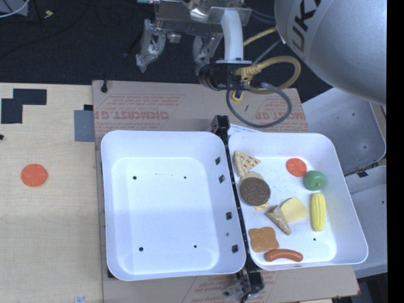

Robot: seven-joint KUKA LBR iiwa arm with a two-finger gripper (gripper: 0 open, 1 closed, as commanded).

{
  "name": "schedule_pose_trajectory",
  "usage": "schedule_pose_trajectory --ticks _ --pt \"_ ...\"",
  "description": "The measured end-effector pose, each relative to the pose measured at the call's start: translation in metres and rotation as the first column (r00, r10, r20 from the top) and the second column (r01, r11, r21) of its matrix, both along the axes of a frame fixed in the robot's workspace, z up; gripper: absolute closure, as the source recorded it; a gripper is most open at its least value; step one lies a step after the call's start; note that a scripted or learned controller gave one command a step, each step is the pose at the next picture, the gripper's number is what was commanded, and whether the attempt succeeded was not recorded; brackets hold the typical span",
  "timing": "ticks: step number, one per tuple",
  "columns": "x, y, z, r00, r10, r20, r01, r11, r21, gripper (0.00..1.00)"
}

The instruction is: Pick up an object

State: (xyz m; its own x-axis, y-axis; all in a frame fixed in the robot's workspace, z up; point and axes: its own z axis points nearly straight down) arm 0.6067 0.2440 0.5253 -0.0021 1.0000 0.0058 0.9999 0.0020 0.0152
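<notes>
My gripper (175,50) hangs high above the bench's far edge, behind the left bin (117,145), with its two fingers spread apart and nothing between them. The objects lie in the right bin (341,169): a waffle wedge (246,163), a round brown cookie (255,191), a red tomato (296,166), a green lime (315,180), a yellow corn cob (318,211), a cheese wedge (293,209), a toast slice (263,238) and a sausage (283,255). All of them are far from the gripper.
The two bins rest on a cardboard sheet (158,109). An orange disc (34,175) lies on the wooden surface at the left. Yellow and black cables (265,87) loop below the wrist, and the arm's big grey body (334,30) is at the upper right.
</notes>
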Motion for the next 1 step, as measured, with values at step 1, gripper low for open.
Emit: schedule_pose_trajectory --ticks 1 --pt "-0.0008 0.0014 -0.0013 1.000 0.004 -0.022 -0.004 1.000 -0.007 1.00"
